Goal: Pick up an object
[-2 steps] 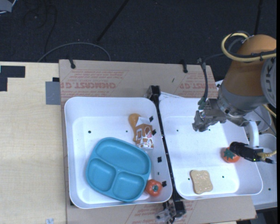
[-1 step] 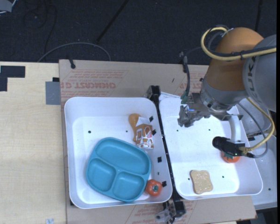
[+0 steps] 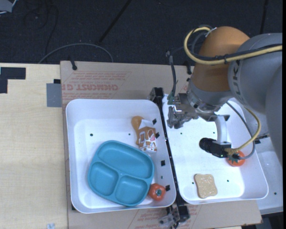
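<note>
Gripper hangs low over the right bin's left edge, nothing visibly in it; open or closed, can't tell. Toast lies flat, well apart, probably the easy target. Packet sits just across the divider.

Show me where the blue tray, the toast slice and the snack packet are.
blue tray [image 3: 120, 173]: camera view, the middle of it.
toast slice [image 3: 206, 185]: camera view, centre of its face.
snack packet [image 3: 147, 140]: camera view, its printed front.

The grey arm bears a domed orange band. A yellow cable loops over that band, above the metal pincer.
</note>
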You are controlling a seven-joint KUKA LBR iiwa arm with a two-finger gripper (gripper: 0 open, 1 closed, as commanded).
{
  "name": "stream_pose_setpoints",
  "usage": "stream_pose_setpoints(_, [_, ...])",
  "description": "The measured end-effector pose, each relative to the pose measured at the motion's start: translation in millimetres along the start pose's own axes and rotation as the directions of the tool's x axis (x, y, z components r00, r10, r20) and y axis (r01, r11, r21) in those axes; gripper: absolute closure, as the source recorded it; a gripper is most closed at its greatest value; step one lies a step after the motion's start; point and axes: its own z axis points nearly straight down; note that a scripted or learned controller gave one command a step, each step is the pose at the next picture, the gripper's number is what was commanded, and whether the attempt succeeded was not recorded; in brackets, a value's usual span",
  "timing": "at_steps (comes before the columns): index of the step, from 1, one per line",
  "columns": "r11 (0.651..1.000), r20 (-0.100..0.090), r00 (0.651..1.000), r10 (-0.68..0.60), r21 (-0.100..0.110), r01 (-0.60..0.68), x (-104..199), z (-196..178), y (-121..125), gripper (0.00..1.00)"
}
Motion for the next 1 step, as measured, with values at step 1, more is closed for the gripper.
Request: stream_pose_setpoints(1, [1.000,0.001,1.000,0.001,-0.001,-0.001,53.4,13.4,17.3,1.00])
